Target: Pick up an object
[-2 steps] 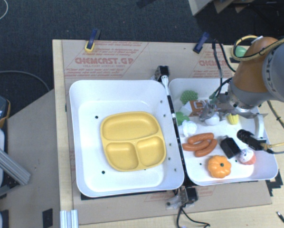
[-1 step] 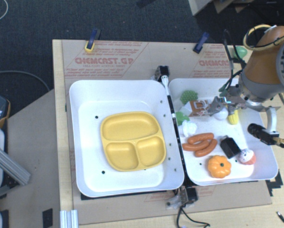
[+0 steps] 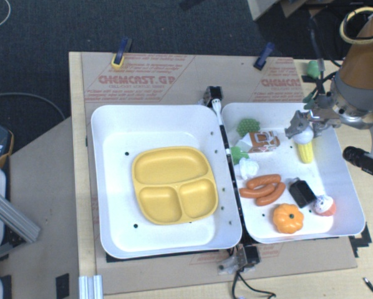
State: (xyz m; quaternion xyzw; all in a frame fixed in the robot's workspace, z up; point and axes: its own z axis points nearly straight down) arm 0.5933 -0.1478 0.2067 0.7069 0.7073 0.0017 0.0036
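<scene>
The right bin [image 3: 347, 180] holds several toy foods. Among them are a yellow corn piece [image 3: 305, 152], a pair of orange sausages [image 3: 263, 189], an orange pumpkin [image 3: 287, 218] and a black block [image 3: 302, 192]. A red and white piece [image 3: 324, 205], a green broccoli [image 3: 249, 126], a brown and white packet [image 3: 264, 141] and a green and white piece [image 3: 242, 158] lie there too. My gripper [image 3: 300, 130] hangs over the bin's far right part, just above the top end of the corn. Nothing can be seen held in it.
The left bin [image 3: 111, 167] holds a yellow divided plate [image 3: 174, 184]. Clamps [image 3: 120, 55] sit on the board's far edge. The arm's wrist [image 3: 355, 92] fills the space over the right bin's far right corner.
</scene>
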